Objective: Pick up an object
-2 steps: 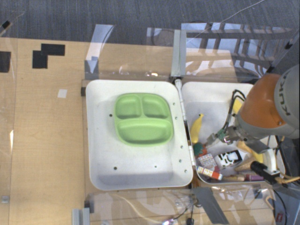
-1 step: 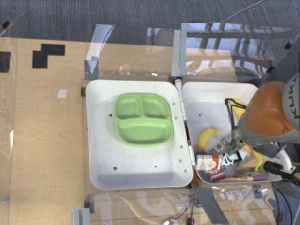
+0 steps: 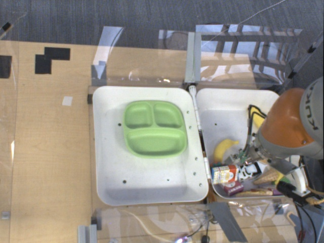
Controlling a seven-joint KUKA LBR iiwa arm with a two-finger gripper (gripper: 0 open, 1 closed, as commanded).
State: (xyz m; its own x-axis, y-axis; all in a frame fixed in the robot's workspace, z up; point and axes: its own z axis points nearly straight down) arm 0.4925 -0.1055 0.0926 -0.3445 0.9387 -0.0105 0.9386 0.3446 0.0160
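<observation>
Now we see two white bins side by side on the wooden bench. In the left bin point(image 3: 106, 151) lies a green divided plate point(image 3: 154, 128), flat, with its long side running left to right and its two small compartments toward the far edge. The right bin point(image 3: 223, 105) holds the loose objects, all gathered in its near corner: a yellow banana-like piece point(image 3: 225, 148) curved and pointing roughly toward the far right, a small red and white carton point(image 3: 224, 174) just beside it, and a dark reddish item point(image 3: 234, 188) lying along the near wall. The arm point(image 3: 288, 123) — grey with its orange band — hangs over this right bin, and the gripper point(image 3: 248, 158) is low among these objects, near the yellow piece. We cannot tell the state of the gripper, because the wrist hides it.
</observation>
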